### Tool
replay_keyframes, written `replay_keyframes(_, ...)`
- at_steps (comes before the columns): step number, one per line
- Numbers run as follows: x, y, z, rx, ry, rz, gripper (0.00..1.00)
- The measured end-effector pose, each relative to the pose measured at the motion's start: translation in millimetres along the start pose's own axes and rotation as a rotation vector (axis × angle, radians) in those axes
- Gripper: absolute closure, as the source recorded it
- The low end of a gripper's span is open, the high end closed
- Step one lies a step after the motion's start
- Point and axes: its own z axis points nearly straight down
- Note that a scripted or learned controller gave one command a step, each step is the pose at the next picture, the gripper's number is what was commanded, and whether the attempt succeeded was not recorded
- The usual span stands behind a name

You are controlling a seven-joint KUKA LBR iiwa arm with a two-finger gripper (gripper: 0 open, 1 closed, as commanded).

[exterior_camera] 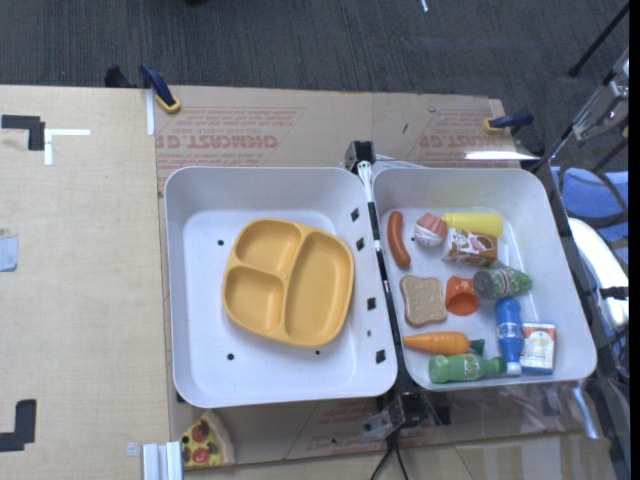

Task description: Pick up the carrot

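The carrot (437, 343) is orange with a small green tip at its right end. It lies flat near the front of the right bin (545, 200), just behind a green bottle (464, 368) and in front of a slice of toast (424, 300).
The right bin also holds a sausage (398, 238), a yellow bottle (474, 223), an orange cup (461, 295), a blue bottle (509, 332) and a small carton (538, 348). The left bin (190, 298) holds a yellow divided plate (289, 281). A toy pizza slice (201, 442) lies on the bench in front.
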Motion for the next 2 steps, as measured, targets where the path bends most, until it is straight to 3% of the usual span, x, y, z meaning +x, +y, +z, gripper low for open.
replay_keyframes(1,-0.4,2.1,-7.5,0.0,-0.006,-0.006,1.0)
replay_keyframes(2,-0.4,2.0,-7.6,0.0,-0.005,-0.006,0.0)
